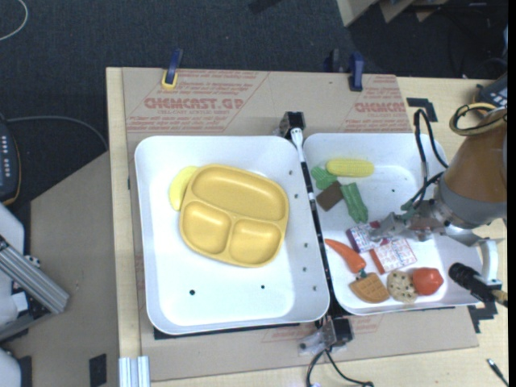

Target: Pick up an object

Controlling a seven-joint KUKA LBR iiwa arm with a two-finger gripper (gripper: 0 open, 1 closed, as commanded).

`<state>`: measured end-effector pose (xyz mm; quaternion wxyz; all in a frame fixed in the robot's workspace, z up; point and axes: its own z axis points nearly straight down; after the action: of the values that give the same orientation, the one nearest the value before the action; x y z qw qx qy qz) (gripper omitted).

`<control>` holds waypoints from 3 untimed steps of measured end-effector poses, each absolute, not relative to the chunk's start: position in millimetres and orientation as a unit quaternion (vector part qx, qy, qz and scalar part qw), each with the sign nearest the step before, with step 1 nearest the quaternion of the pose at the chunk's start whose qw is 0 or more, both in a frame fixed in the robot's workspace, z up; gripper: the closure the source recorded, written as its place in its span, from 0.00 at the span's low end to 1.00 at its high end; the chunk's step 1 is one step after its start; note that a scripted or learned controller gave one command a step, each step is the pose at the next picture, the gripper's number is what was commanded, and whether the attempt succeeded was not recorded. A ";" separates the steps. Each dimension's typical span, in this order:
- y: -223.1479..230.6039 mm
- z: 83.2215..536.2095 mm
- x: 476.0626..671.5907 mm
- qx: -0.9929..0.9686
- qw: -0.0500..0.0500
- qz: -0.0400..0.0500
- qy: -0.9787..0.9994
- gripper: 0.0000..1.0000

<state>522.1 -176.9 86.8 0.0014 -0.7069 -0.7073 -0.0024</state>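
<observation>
Two shallow white bins sit side by side on the bench: the left bin in the centre of the frame, the right bin toward the right edge. The left bin holds one yellow divided tray with three compartments, and a single yellow piece peeks out from under its upper left rim.

The right bin holds a scatter of toy food, one of each: a yellow corn cob near the top, lying roughly left to right; a green block just left of it; a brown square below that; a dark green stick with its long axis running from upper left to lower right; an orange carrot pointing up-left with its thick end at lower right; a red-and-white printed card; a tan wedge; a speckled cookie; and a red tomato at the lower right.

The gripper sits low over the right bin, just above the card, at the end of the arm reaching in from the right. Whether its pincer is open or closed cannot be told; nothing is visibly held.
</observation>
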 end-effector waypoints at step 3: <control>-171.6 227.7 535.6 -0.706 -0.004 -0.002 -0.708 1.00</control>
<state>535.6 -171.6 227.7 -0.0041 -0.7065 -0.7077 -0.0020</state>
